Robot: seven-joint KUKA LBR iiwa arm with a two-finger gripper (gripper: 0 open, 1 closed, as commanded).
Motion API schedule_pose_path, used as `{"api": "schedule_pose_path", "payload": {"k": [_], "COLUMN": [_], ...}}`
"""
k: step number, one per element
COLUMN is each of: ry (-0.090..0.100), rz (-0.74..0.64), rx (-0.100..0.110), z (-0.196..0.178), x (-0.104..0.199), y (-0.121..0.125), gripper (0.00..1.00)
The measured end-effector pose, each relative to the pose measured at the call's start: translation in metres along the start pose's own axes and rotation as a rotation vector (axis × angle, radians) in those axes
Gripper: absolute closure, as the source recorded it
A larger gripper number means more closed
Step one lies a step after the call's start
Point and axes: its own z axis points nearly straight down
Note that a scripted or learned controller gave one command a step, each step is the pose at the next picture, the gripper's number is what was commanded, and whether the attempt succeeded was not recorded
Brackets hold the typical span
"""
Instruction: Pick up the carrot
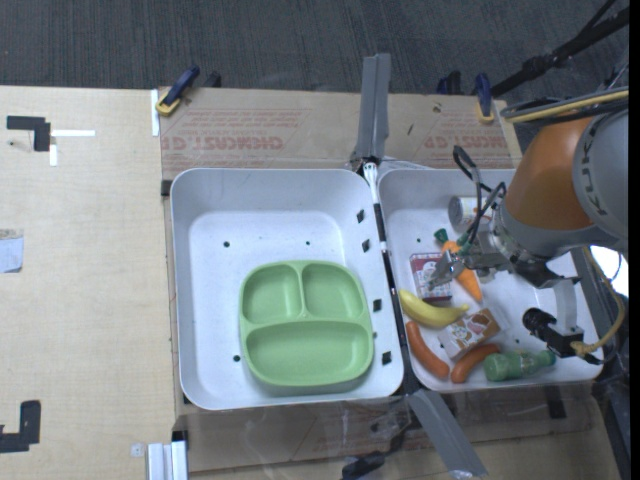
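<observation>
Arm [560,183] entering from the right, grey with orange band over the right bin [405,193], wrist bent down and leftward into the bin's middle. Claw [455,264] low among the items, tip just above the carrot's upper end. Fingers small, dark and cluttered by cables; whether released or clenched, cannot tell. Nothing visibly pinched between them.

Carrot [466,280] in the right bin, near centre, orange, lying at a slant, upper end right at the claw, lower end pointing toward the bin's right. Touching the claw or just under it: cannot tell.

Around it: small printed packet [430,273] just left of the carrot; banana [430,311] below the packet, curved; brown packet [474,330] right of the banana; two sausages [428,352] near the front wall, one left, one right; green bottle [515,365] lying at front right; small can [462,209] toward the back.

Left bin [200,298] with green divided plate [306,323], three compartments, toward the front. Both bins on tan worktop [80,298], blue clamps [180,88] at its rear edge.
</observation>
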Motion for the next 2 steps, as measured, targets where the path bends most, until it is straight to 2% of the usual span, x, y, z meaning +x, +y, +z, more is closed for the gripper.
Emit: {"api": "schedule_pose_path", "payload": {"k": [1, 2], "ry": [0.000, -0.001], "rz": [0.002, 0.000], "rx": [0.001, -0.002], "z": [-0.009, -0.089], "x": [-0.001, -0.020], "y": [0.000, -0.063], "gripper": [1.00, 1.00]}}
